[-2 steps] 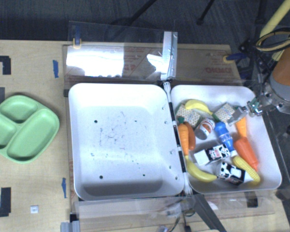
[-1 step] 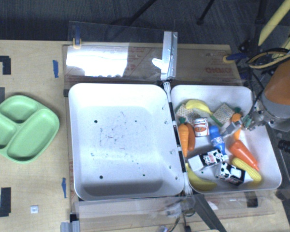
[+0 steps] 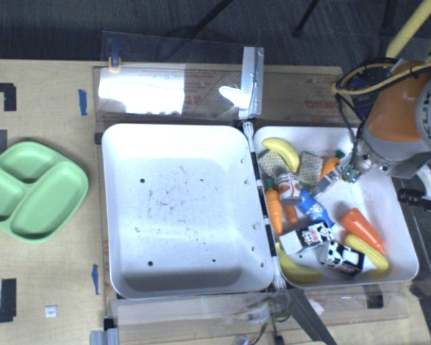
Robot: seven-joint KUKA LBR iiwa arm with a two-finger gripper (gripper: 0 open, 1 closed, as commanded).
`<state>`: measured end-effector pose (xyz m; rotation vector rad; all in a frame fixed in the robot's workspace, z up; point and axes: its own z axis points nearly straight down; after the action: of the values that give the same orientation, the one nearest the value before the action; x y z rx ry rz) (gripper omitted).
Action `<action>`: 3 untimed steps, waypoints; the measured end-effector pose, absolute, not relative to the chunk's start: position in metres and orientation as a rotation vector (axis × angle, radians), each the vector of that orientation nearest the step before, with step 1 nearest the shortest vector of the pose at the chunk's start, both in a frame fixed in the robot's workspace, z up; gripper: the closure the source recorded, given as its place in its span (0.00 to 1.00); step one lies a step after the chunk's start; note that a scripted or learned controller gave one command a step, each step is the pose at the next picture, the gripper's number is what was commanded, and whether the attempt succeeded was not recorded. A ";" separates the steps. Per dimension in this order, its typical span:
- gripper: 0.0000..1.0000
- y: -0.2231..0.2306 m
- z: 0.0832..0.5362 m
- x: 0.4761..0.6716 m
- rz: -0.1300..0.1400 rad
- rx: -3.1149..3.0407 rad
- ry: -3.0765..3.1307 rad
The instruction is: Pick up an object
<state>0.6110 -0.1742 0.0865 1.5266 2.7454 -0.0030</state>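
Here, hovering low over the right bin [image 3: 406, 254], near its back edge, beside a banana [image 3: 281, 152] and a carrot [image 3: 361, 227]: arm [image 3: 396, 121] and gripper [image 3: 343, 176]. Jaws' state impossible to tell. Sitting alongside on the tabletop [image 3: 47, 92]: left bin [image 3: 179, 146], green divided plate [image 3: 33, 190].

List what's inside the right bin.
The right bin holds two bananas, carrots, a blue bottle and cow-print blocks, piled together. Whatever lies beneath the pile is covered.
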 end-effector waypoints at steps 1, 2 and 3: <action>0.00 -0.197 0.126 0.645 0.003 1.458 2.776; 0.00 -0.203 0.088 0.626 0.006 1.292 2.858; 1.00 -0.204 0.099 0.627 0.009 1.293 2.851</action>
<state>0.6270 -0.2042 0.0991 1.2928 2.8511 0.0087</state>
